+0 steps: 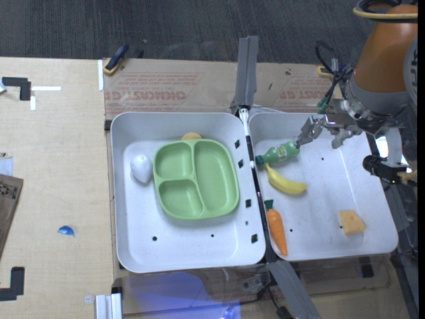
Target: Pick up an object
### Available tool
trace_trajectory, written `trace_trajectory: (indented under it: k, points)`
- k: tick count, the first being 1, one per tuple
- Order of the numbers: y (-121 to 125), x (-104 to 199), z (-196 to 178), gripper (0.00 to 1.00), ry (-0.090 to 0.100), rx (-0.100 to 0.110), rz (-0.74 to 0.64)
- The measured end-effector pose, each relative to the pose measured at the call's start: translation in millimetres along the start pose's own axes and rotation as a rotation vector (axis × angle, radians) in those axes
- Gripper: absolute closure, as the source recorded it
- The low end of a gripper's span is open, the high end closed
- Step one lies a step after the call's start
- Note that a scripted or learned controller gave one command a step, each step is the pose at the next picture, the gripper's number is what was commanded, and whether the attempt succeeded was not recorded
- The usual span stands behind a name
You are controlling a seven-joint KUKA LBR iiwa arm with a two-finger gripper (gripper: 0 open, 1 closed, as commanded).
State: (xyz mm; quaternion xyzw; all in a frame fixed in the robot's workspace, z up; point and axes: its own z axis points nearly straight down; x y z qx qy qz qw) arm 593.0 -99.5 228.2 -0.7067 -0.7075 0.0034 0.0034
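So far nothing is lifted: in the camera view the gripper (327, 130) hovers, fingers spread and holding nothing, just beside the green bottle (278, 153), which lies in the right bin (332, 241) above a banana (286, 182); grasping and raising remain

A pale wooden table (53, 178) is lying under dark grey carpet-like floor (166, 12) running along its far edge, while a brown printed cardboard sheet (172, 88) is sitting on the table beside a small blue clip (117, 56).
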Motion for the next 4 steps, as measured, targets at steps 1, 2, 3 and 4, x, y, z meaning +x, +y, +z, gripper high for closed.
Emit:
trace_trajectory:
  k: [1, 2, 3, 4]
  points:
    - [30, 4, 132, 0.00, 0.000, -0.003, 0.022]
    - [-47, -14, 140, 0.00, 0.000, -0.004, 0.057]
    - [-47, -16, 135, 1.00, -0.001, 0.001, 0.060]
    - [-57, 20, -25, 1.00, -0.001, -0.008, 0.084]
